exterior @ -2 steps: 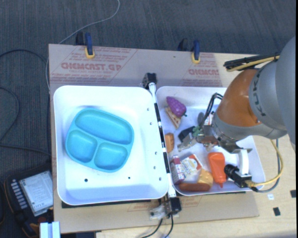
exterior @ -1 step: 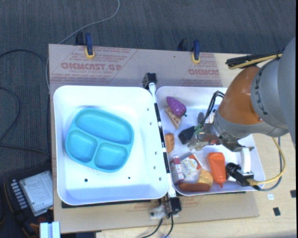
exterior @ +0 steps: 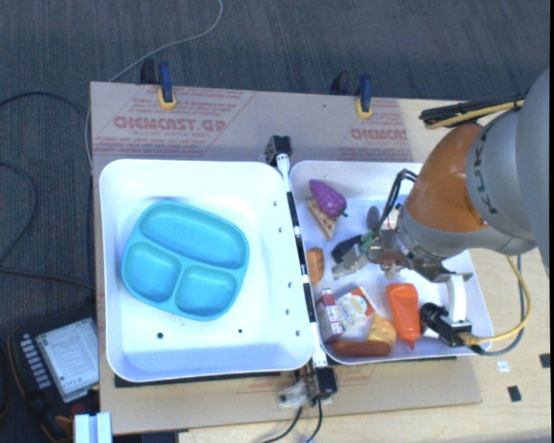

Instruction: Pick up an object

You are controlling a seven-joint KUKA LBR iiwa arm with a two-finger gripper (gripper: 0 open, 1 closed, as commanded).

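The right bin holds several toy foods. A purple bunch of grapes lies at its far left, with a yellow-orange wedge just below it. An orange carrot lies toward the near right. A red-and-white packet, a yellow cheese piece and a brown sausage sit along the near edge. A small brown roll rests by the left wall. My gripper hangs low over the middle left of this bin, between the wedge and the packet. The grey arm hides the bin's right part.
The left bin holds a blue divided plate. A black divider rail runs between the two bins. Cables trail along the right bin's near right corner. Two clamps hold the back of the board.
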